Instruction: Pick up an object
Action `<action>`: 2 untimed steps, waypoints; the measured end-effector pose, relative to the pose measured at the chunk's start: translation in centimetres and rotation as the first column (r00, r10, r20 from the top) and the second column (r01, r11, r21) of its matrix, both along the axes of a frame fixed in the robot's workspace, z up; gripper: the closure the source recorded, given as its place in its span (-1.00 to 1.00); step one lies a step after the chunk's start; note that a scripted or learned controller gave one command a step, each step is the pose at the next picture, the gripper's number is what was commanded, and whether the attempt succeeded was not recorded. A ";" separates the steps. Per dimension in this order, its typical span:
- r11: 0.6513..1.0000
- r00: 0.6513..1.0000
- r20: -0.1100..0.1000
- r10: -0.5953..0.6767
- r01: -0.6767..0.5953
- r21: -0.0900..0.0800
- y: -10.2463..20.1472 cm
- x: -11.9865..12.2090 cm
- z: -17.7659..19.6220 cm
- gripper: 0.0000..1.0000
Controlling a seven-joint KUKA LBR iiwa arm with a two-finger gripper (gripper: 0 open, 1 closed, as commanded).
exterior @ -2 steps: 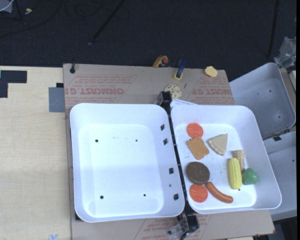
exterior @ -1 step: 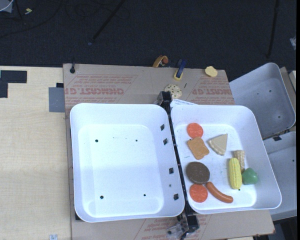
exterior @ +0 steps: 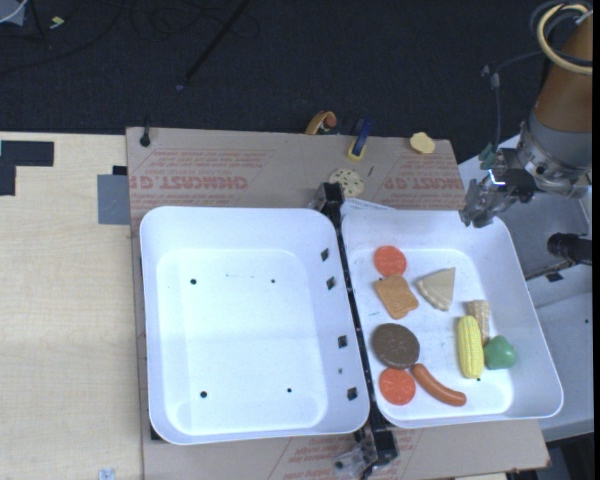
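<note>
Cardboard point(exterior: 230, 173) underlies both bins, likely to keep them from sliding. Nearest lie a sausage point(exterior: 439, 385) and red disc point(exterior: 397, 386) in the right bin point(exterior: 535, 368), then corn point(exterior: 469, 347), a brown patty point(exterior: 394, 345), a cracker point(exterior: 395, 296) and a tomato slice point(exterior: 389, 261), all loose for picking. Farther back, the gripper point(exterior: 477, 208) hovers over that bin's far corner, carrying nothing visible; whether it stands open or closed I cannot tell.
</note>
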State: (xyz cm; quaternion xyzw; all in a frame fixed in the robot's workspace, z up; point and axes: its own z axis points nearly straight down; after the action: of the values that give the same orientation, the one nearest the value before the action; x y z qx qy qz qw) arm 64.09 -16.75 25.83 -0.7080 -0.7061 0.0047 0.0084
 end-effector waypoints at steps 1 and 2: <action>1.000 1.000 0.023 0.005 -0.004 -0.006 2.2 0.4 8.6 1.00; 1.000 1.000 0.007 0.008 -0.008 -0.001 9.7 0.1 -4.0 1.00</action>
State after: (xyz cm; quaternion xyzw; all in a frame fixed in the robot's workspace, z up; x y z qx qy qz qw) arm 64.23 -7.01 21.83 -0.7052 -0.7090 0.0029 0.0055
